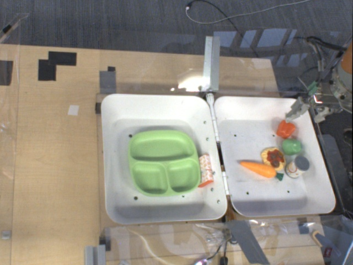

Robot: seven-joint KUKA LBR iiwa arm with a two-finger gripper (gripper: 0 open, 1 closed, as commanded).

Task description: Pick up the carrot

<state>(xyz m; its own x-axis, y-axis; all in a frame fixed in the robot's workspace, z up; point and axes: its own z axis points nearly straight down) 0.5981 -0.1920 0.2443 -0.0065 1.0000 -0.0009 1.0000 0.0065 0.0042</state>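
Carrot (pixel 258 169): tapered, smooth orange, lying flat in right bin (pixel 248 200). Gripper (pixel 300 108) at bin's upper right edge; finger spacing cannot be determined.

Two shallow white bins side by side on a wooden bench. Left bin (pixel 110 164): green divided plate (pixel 164 162) at centre; small red-and-white packet (pixel 205 170) just beside its right edge. Right bin (pixel 242 200), right half: orange-red pepper (pixel 285 128) farthest, green round item (pixel 292 146) nearer, then a small round tin (pixel 298 165); a pizza-slice toy (pixel 273 157) left of these. Black cable (pixel 220 12) on grey floor beyond.
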